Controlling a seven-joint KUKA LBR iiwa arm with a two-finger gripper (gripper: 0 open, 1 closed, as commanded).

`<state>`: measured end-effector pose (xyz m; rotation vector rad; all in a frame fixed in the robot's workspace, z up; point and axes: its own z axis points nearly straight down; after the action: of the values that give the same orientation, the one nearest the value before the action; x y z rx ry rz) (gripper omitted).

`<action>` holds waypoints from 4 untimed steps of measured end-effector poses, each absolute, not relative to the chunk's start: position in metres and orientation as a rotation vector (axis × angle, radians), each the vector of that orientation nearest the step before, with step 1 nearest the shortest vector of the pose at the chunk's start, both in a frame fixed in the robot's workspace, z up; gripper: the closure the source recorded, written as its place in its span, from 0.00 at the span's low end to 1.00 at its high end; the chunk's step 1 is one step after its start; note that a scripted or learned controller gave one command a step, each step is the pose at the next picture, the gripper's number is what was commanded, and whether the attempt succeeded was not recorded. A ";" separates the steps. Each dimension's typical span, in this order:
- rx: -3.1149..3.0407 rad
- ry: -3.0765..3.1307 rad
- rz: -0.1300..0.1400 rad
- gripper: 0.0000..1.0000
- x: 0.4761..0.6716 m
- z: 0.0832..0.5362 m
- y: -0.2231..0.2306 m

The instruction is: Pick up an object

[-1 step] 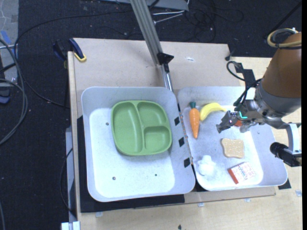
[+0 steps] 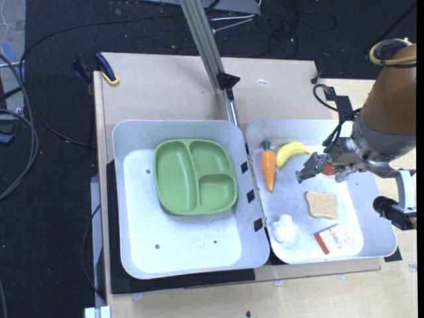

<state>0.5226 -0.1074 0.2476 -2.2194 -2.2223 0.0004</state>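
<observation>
One camera sits high above the surface (image 2: 172,78) and looks down at a slant. It is far enough to see both white bins (image 2: 132,244) and dark floor (image 2: 46,177) around.

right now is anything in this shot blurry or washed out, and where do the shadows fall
Camera view: the gripper looks soft, its fingers hard to make out; the white object nearly blends into the bright right bin; the carrot and green tray are crisp; shadows are faint, with a dark strip under the left bin's front edge.
</observation>
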 end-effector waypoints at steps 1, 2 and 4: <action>-2.219 -2.219 0.003 0.00 0.529 0.194 -0.099; -2.220 -2.217 0.005 0.00 0.526 0.149 -0.103; -2.223 -2.218 0.001 1.00 0.526 0.108 -0.102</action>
<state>0.5260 -0.1024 0.1082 -2.2231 -2.2180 0.0008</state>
